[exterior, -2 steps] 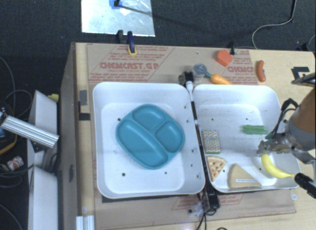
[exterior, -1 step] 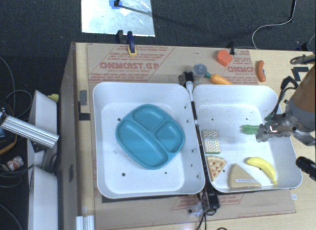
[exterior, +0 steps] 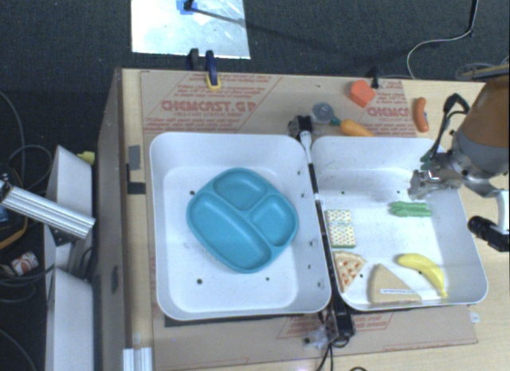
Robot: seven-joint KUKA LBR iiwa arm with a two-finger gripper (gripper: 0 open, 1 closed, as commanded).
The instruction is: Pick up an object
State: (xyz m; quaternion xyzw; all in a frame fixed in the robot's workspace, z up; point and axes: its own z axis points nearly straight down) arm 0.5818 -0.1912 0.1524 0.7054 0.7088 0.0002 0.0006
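Arm comes in from the right, over the right bin (exterior: 382, 150). Gripper (exterior: 424, 181) sits above the bin's upper right area, close to the far wall. Can't tell from here how the gripper is set, the tip is too small and blurred. Nothing visibly held.

Right bin contents:
- green object (exterior: 409, 209), lying flat, just below and slightly left of the gripper, near it but can't tell if touching
- banana (exterior: 424, 270), lower right corner
- tan wedge (exterior: 390, 286), looks like a sandwich or cheese piece, just left of the banana
- pizza slice (exterior: 347, 269), near the bin's left wall, beside the wedge
- cracker-like square (exterior: 340, 228), pale with green speckle, above the pizza slice, also by the left wall

Left bin (exterior: 175, 202) has a blue divided plate (exterior: 241, 220), three compartments, sitting about centre and turned at an angle.

Outside the bins, on the board behind the right bin: orange block (exterior: 362, 93), carrot (exterior: 354, 129), hot dog (exterior: 420, 115), all well apart from the gripper.

Nearest pick candidate is the green object; the rest are down in the bin's near half.
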